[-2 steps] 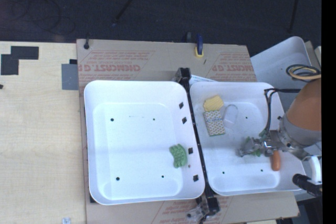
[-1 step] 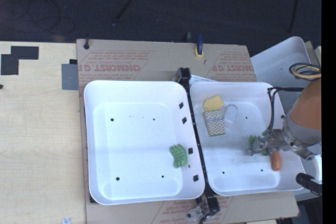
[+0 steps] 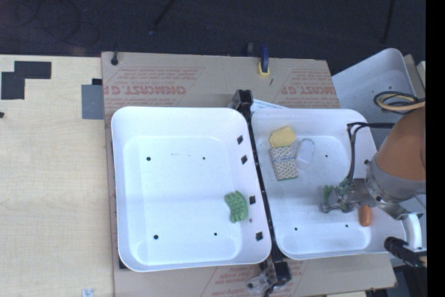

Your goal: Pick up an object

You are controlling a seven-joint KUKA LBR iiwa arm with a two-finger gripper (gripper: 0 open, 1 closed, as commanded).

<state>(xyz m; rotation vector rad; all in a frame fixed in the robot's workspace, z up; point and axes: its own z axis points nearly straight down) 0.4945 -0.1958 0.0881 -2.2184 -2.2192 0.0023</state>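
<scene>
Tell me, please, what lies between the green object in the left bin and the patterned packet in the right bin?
In the camera view, between the green object and the patterned packet lie bare bin floor and the two bins' adjoining rims, with small black clips.

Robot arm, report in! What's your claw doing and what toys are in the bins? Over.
Gripper low in right bin, grip unclear. Orange piece beside it. Yellow block, patterned block nearby. Green toy in left bin.

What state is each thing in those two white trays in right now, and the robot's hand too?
Green lumpy object: lying loose in the left bin.
Yellow piece: resting in the right bin.
Patterned packet: lying beside it.
Orange object: lying near the hand.
Hand: low in the right bin.
</scene>
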